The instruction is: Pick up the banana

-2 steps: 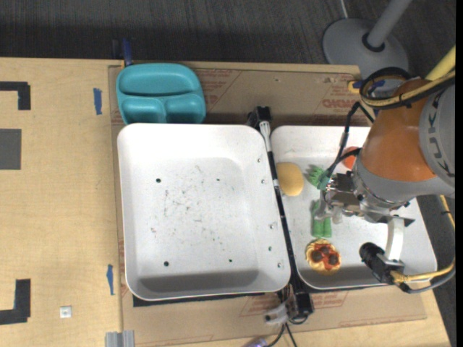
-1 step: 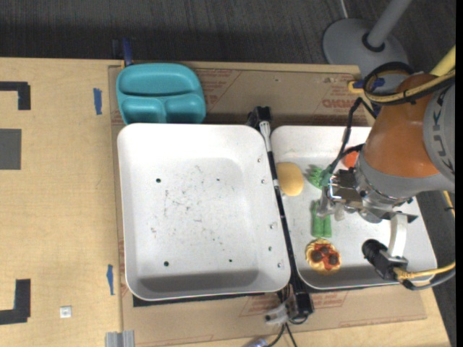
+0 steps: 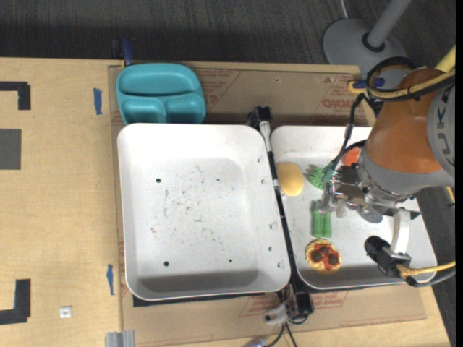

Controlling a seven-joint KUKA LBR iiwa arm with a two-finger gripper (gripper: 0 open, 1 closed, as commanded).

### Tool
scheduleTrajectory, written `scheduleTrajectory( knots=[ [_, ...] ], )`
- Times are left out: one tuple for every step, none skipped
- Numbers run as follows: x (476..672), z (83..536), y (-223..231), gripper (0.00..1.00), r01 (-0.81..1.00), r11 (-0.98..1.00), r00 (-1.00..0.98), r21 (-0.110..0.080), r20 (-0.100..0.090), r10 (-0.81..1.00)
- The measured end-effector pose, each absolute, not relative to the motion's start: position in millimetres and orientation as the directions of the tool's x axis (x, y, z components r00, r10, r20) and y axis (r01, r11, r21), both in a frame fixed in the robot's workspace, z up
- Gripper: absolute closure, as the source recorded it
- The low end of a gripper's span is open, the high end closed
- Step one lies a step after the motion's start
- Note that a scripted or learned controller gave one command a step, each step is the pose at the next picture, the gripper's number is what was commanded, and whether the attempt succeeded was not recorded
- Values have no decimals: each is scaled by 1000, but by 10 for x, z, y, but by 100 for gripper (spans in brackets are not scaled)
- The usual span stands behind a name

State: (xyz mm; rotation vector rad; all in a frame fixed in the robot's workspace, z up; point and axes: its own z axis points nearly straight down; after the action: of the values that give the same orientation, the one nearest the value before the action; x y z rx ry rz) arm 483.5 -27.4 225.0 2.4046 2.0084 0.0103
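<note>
**A:** What sits in the two white bins?

**B:** The left bin point(image 3: 195, 208) holds only specks and scuff marks on its floor. The right bin point(image 3: 304, 139) carries the objects: a pale yellow rounded item point(image 3: 291, 178) against its left wall at about 10 o'clock of the bin, a green leafy piece point(image 3: 317, 176) just beside it toward 3 o'clock, a green stick-shaped item point(image 3: 321, 223) near the bin's centre, and a small round pizza-like toy point(image 3: 323, 254) at about 7 o'clock. A sliver of an orange object point(image 3: 351, 154) shows at the arm's edge.

**A:** And the banana?

**B:** I cannot pick out a banana for certain; the pale yellow item is the nearest candidate, but its shape is rounded.

**A:** The gripper?

**B:** The gripper point(image 3: 334, 202) hangs over the right bin's middle, above the top end of the green stick. From here I cannot tell how far it is open or whether it has anything.

**A:** Beyond the bins?

**B:** A teal divided tray point(image 3: 160, 92) lies at 12 o'clock of the left bin, on the cardboard bench top point(image 3: 58, 194).
</note>
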Motion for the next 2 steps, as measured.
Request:
scheduleTrajectory(
  knots=[
    [4845, 2350, -271, 100, 984, -177, 177, 13, -1, 984],
    [4788, 1841, 260, 100, 993, -115, 115, -3, 1, 993]
  ],
)
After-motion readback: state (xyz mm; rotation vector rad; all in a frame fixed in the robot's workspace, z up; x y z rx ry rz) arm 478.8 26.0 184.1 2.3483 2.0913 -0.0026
